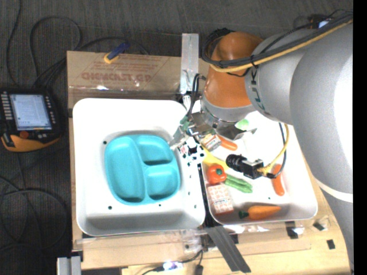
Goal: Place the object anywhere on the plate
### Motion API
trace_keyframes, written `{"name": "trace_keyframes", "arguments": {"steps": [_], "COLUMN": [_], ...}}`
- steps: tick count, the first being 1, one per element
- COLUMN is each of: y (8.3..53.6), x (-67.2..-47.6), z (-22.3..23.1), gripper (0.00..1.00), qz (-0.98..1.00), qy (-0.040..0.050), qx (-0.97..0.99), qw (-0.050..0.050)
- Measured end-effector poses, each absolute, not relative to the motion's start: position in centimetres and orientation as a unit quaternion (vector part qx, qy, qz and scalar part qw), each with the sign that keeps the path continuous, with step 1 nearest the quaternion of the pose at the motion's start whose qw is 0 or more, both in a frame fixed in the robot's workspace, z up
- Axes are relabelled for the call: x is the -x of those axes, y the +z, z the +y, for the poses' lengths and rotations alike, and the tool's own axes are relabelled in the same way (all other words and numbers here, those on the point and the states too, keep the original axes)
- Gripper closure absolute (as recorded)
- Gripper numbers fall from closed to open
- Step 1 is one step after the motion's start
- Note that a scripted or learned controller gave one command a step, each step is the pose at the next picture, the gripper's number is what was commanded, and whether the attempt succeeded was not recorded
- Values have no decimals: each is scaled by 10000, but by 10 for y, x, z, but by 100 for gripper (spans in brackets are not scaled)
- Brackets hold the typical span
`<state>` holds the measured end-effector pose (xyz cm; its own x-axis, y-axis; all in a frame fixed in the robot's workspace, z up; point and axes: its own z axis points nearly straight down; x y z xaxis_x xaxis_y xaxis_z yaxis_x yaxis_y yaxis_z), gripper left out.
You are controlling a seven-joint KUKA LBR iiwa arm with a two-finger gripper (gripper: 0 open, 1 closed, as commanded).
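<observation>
Status from my end: the plate, a turquoise one with three compartments, sits in the left bin and has nothing on it, so the place step isn't done.

The pincer is low over the near-left corner of the right bin, right by the divider between the two bins. It's buried under the wrist and cabling, so I can't tell its state, or whether anything is in it. No confirmed grasp from this view.

Candidates all lie in the right bin: an orange-red pepper-like piece, a green pod just beside it, a pink patterned block and a carrot near the front wall. I can't say which one is the target.

My read: early stage, at or around the pick. What's left is a secure grip, lift, carry left across the divider and release over the plate.
</observation>
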<state>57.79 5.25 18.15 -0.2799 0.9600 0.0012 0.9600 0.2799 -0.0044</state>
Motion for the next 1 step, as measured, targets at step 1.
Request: {"name": "trace_keyframes", "arguments": {"steps": [1], "y": [182], "x": [-578], "z": [52], "gripper": [0], "qz": [-7999], "qy": [14], "qx": [6001], "qw": [19]}}
